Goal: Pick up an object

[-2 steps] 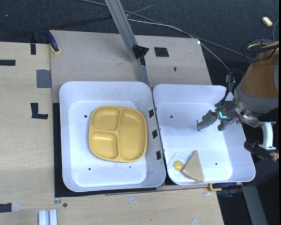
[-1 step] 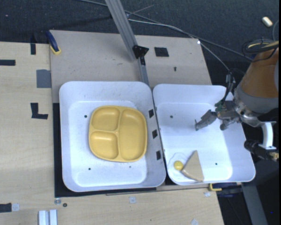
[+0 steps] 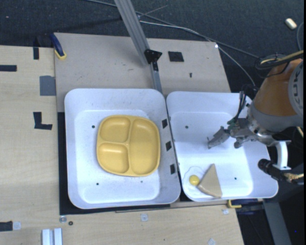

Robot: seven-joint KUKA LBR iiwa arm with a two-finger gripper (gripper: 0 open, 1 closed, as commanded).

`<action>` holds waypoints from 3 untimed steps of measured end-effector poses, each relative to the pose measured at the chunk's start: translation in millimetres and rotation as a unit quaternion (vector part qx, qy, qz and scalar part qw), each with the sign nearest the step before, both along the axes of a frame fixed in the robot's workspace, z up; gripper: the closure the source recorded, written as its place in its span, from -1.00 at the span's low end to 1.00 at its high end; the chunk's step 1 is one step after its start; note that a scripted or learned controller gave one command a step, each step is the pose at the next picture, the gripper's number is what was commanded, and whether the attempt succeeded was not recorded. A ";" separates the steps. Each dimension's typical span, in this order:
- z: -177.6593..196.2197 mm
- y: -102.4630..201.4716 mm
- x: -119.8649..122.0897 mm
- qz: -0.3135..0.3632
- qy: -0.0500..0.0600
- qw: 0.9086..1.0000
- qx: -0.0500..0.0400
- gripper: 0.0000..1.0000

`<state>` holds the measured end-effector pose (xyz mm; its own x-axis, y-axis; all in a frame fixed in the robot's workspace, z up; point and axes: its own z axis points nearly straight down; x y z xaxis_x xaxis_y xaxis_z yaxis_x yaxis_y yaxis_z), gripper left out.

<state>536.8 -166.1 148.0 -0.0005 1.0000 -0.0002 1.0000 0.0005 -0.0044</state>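
Note:
A tan wedge-shaped object [image 3: 211, 180] lies near the front of the right bin [image 3: 194, 106]. A small yellow ball [image 3: 194, 179] rests just left of it. My gripper [image 3: 226, 140] hovers over the middle of the right bin, above and slightly right of the wedge, with its two fingers [image 3: 214, 139] spread open and nothing between them. A yellow divided plate [image 3: 128, 145] sits in the middle of the left bin [image 3: 81, 111].
A slanted metal pole [image 3: 135, 24] rises behind the bins, and a black clip sits at their shared rim. Cables run across the dark floor at the back. The grey arm with its orange band [image 3: 278, 93] enters from the right.

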 end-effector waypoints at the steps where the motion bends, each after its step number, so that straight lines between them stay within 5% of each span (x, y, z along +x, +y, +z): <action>1: -57.6 -8.8 1.7 0.000 0.000 1.000 0.000 -1.00; 2: -61.2 -8.8 2.6 0.000 -0.002 1.000 -0.001 -1.00; 3: -49.4 -8.9 4.3 0.000 -0.005 1.000 -0.001 1.00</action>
<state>541.1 -174.9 98.6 -0.0013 1.0000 -0.0024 1.0000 0.0013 0.0061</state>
